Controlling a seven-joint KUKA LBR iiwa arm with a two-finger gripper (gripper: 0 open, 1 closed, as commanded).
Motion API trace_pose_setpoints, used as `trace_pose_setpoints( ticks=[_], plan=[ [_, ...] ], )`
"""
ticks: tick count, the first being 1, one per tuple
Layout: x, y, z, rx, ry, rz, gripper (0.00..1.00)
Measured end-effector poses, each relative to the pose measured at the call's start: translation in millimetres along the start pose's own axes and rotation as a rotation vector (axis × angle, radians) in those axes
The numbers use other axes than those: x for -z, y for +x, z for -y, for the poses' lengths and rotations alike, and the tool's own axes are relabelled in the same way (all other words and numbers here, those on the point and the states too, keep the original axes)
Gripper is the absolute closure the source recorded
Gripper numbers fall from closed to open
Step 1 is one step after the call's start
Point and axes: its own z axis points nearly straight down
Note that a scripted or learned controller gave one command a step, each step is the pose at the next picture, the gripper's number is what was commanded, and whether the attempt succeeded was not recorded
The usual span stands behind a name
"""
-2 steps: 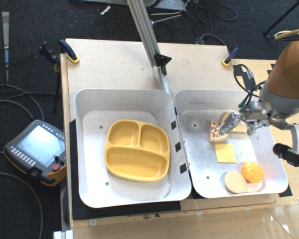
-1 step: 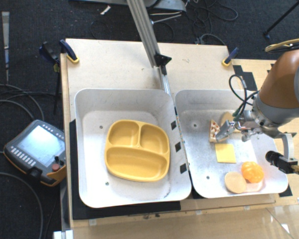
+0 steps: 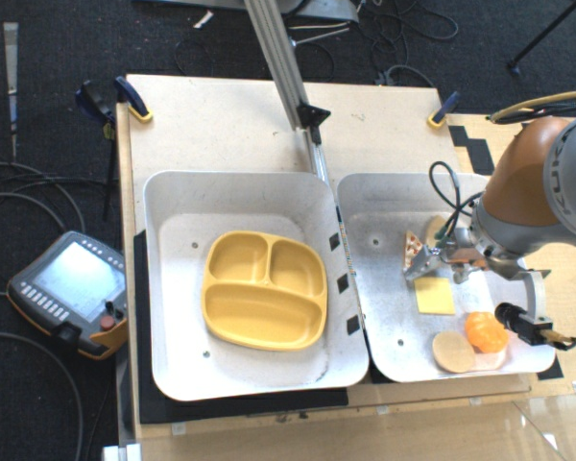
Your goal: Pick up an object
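The right bin (image 3: 384,209) holds several small items. A pizza-slice toy (image 3: 414,250) lies near its middle, with a flat yellow square (image 3: 435,297) just in front of it. An orange ball (image 3: 485,331) rests at the front right on a pale pink piece (image 3: 496,357), beside a tan round disc (image 3: 451,352). My gripper (image 3: 442,262) hangs low over the bin, between the pizza slice and the yellow square, close to both. I see nothing lifted off the bin floor.
The left bin (image 3: 173,209) carries a yellow divided plate (image 3: 266,289). A slanted metal pole (image 3: 286,60) runs down to the ridge between the bins. My arm (image 3: 523,195) covers the right bin's right side. A teach pendant (image 3: 72,291) lies on the floor at the left.
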Motion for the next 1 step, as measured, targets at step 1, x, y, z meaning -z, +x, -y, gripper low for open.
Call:
trace_pose_setpoints(
  ticks=[1],
  plan=[
    [13.6,-0.1,-1.3,0.000,-0.006,0.001,1.00]
  ],
)
